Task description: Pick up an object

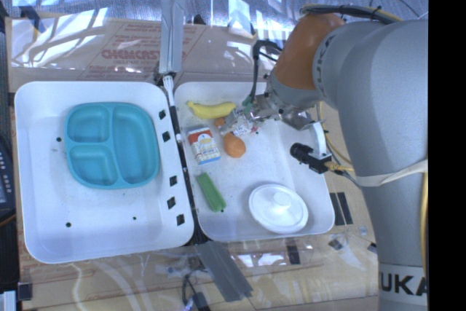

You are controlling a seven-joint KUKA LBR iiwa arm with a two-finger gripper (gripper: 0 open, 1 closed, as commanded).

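Note:
My gripper (242, 123) hangs low over the back of the right bin (320, 211). It sits just right of a yellow banana (210, 110) and just above an orange egg-shaped thing (234, 146). A small red and white carton (204, 145) lies left of the orange thing. Nearer the front are a green cucumber (212, 191) and a round white lid (277, 207). Nothing shows as held.
The left bin (36, 229) holds a blue divided plate (111, 143). A ridge with black clips (177, 164) separates the two bins. The grey arm (371, 84) covers the right bin's right side.

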